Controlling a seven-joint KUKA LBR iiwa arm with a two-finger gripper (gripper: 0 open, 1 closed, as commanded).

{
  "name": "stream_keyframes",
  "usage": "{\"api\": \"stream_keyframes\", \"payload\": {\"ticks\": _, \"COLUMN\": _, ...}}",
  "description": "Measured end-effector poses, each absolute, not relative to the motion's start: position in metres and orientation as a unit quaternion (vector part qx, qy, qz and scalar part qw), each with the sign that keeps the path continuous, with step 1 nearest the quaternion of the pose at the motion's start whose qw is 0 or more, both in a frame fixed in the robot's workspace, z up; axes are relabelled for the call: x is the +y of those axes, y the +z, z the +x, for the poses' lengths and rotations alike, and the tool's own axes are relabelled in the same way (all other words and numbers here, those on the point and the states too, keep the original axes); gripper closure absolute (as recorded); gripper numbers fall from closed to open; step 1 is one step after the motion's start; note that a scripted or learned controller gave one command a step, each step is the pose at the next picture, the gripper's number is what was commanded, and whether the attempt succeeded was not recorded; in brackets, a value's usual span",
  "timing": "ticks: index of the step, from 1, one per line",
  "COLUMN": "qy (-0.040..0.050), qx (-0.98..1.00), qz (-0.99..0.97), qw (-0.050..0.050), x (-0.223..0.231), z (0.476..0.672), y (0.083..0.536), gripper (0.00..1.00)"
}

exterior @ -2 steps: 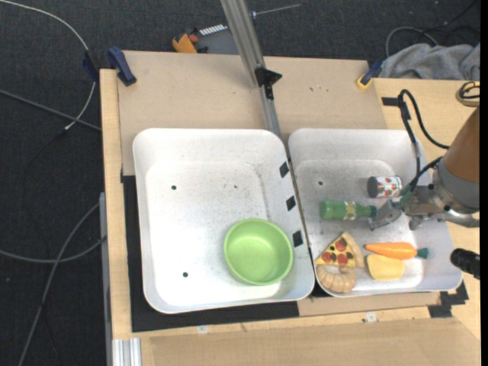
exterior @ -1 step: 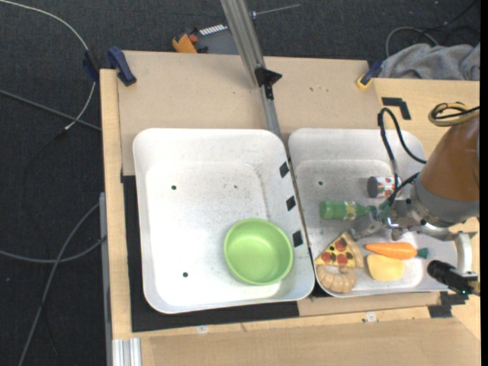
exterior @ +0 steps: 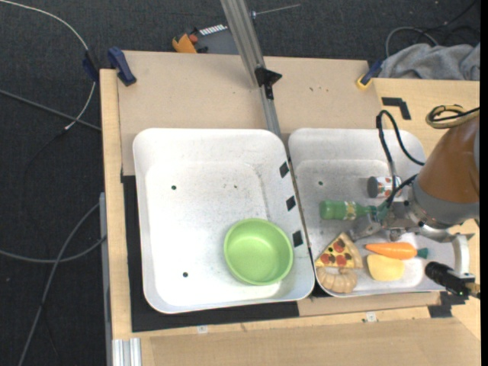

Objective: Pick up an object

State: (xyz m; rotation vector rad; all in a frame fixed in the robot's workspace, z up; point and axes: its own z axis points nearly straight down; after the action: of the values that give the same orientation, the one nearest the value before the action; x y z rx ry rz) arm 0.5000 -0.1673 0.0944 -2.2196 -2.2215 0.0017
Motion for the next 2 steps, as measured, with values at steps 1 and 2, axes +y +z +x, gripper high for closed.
{"api": "stream_keyframes", "payload": {"ticks": 1, "qy": 0.0005, "qx": -0.708, "qz": -0.707, "qw": 0.001, "x": -0.167, "z": 0.500, "y": 0.104, "gripper": 1.00}}
{"api": "stream_keyframes", "payload": {"ticks": 2, "qy": -0.0007, "qx": -0.708, "qz": -0.707, "qw": -0.001, "x": -0.163, "z": 0.501, "y": 0.165, "gripper": 1.00}}
